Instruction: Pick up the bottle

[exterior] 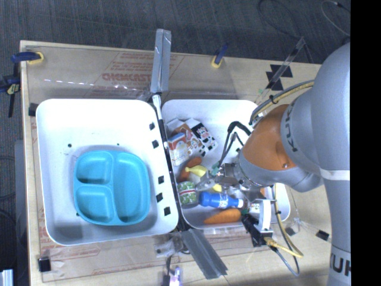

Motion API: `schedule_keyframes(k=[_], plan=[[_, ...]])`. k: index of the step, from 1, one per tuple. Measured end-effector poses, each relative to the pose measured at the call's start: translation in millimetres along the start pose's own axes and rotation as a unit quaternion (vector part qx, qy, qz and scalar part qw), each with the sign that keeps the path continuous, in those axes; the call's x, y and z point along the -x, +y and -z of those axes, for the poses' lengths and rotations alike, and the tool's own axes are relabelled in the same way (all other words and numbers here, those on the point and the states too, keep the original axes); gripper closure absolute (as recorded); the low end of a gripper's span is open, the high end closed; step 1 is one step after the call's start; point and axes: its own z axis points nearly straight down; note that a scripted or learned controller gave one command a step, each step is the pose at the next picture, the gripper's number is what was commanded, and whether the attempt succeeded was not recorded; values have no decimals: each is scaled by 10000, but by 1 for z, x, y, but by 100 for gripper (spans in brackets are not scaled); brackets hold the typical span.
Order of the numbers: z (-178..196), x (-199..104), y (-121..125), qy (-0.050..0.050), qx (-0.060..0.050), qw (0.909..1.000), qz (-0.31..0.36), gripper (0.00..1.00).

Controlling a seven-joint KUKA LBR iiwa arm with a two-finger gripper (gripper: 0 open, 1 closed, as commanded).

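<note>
- Camera view: the bottle [219, 201], blue with a yellow cap, lies on its side in the right bin [205, 109], beside a carrot [222, 217].
- The gripper [233, 183] hovers just above the bottle; its grip cannot be told.
- A blue tray [113, 187] sits in the left bin [53, 124].

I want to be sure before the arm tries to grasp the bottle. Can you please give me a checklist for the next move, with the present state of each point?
1. Bottle is in view, lying on its side in the right bin: ok.
2. Tool is over the right bin, close above the bottle: ok.
3. Bottle is between the tool's fingers: cannot tell, the wrist covers them.
4. Free space around the bottle: not ok, a carrot lies right beside it and a yellow item is near its other side.
5. Left bin holds a blue tray, away from the grasp: ok.
</note>
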Motion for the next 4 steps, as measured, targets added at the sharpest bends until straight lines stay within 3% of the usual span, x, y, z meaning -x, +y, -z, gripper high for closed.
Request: schedule_keyframes(k=[1, 2, 4], plan=[[-6, 29, 3, 65, -89, 9962, -860, 0], [-6, 36, 5, 65, -86, 9947, -1026, 0], [-6, 36, 5, 81, -103, 9974, -705, 0]])
